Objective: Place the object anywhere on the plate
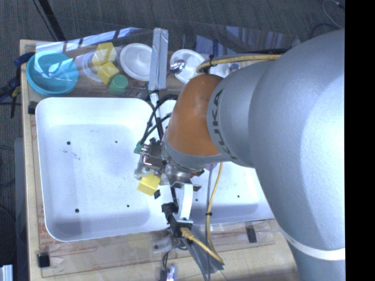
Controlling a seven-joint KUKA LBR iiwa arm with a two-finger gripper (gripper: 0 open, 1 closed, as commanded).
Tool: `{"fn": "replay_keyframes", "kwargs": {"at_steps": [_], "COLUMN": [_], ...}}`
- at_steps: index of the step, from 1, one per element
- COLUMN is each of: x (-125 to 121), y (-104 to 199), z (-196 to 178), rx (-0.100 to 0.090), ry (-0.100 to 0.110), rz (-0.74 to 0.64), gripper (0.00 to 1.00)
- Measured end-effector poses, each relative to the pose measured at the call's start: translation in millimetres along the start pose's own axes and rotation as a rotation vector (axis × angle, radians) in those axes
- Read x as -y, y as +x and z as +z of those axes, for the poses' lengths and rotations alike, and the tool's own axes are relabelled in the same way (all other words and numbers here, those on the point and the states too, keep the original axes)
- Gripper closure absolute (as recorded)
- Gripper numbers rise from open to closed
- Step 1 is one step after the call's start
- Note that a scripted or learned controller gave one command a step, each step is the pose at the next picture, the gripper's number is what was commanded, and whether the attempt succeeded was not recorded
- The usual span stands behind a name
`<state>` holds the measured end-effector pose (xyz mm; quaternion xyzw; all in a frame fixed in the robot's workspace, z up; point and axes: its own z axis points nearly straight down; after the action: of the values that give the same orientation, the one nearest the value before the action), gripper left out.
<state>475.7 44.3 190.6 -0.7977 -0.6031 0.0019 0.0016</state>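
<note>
A small yellow block (148,184) hangs at the tip of my gripper (150,180), over the right edge of the left bin (88,157). The gripper looks shut on the block, with a dark fingertip (157,193) showing at the block's right side. The grey and orange wrist (190,124) rises just above it and hides most of the right bin. A white plate (139,60) lies on the bench behind the bins, beyond the left bin's far right corner and well away from the gripper.
Behind the left bin lie a blue bowl (51,72), a clear dish with yellow blocks (105,63), a green cap (119,83) and a second white dish (186,60). Cables (187,239) trail over the bench's front edge.
</note>
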Motion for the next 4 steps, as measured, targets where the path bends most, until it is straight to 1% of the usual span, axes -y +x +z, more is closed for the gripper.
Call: {"fn": "replay_keyframes", "kwargs": {"at_steps": [1, 2, 3, 4], "x": [-24.2, -121.0, -165.6, -145.7], "y": [-85.5, -0.5, 74.8, 145.3], "z": [0.4, 0.6, -0.4, 99.2], "rx": [0.000, 0.001, 0.001, 0.000], "ry": [0.001, 0.001, 0.000, 0.000], "rz": [-0.246, -0.164, -0.069, -0.321], "gripper": [1.00, 1.00, 1.00, 1.00]}}
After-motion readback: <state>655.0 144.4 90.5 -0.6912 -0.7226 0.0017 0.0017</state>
